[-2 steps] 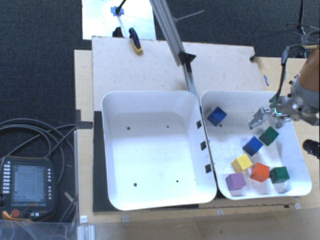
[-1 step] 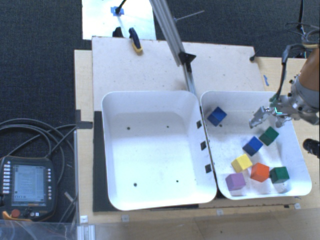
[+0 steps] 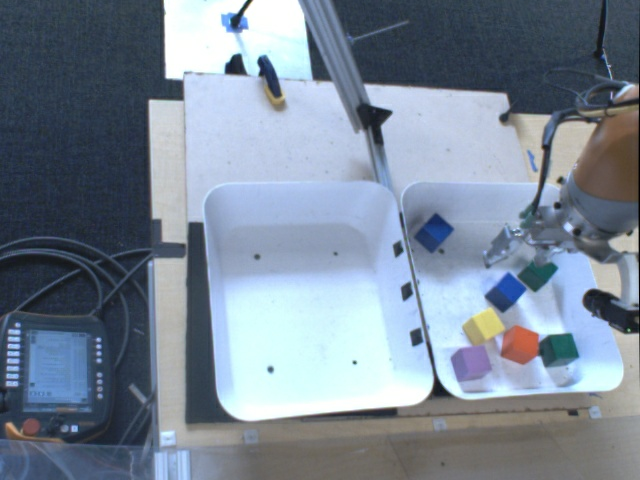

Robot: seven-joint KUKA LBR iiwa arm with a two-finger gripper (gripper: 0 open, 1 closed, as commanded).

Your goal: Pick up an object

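Seven cubes in the right bin, none in my gripper

Seven little blocks, all smooth, matte, hard-edged cubes, sitting in my right bin [image 3: 585,373], which is a shallow white tray with rounded corners and a glossy plastic look. Nearest the front edge: a purple cube [image 3: 471,362], an orange cube [image 3: 519,344] just beside it, and a green cube [image 3: 558,349] next to that, with a pale white cube [image 3: 562,374] tucked right below the green one and barely standing out against the tray. One step back is a yellow cube [image 3: 484,325], then a blue cube [image 3: 505,291], tilted corner-on, and a dark green cube [image 3: 538,275] just beside it. Farthest back, off on its own near the dividing wall, is a second blue cube [image 3: 434,233].

The left bin [image 3: 225,268] is the same white tray shape, with a few dark specks on its floor. Both sit on a rough, speckled board [image 3: 300,128].

My arm comes in from the right, orange band bulging above a grey wrist, bent down over the back half of the right bin. My gripper [image 3: 512,246] is a shiny metal thing pointing left and down, hovering just behind the blue cube and dark green cube. Nothing sits between the fingers, and I can't tell if they're spread or closed from this angle.
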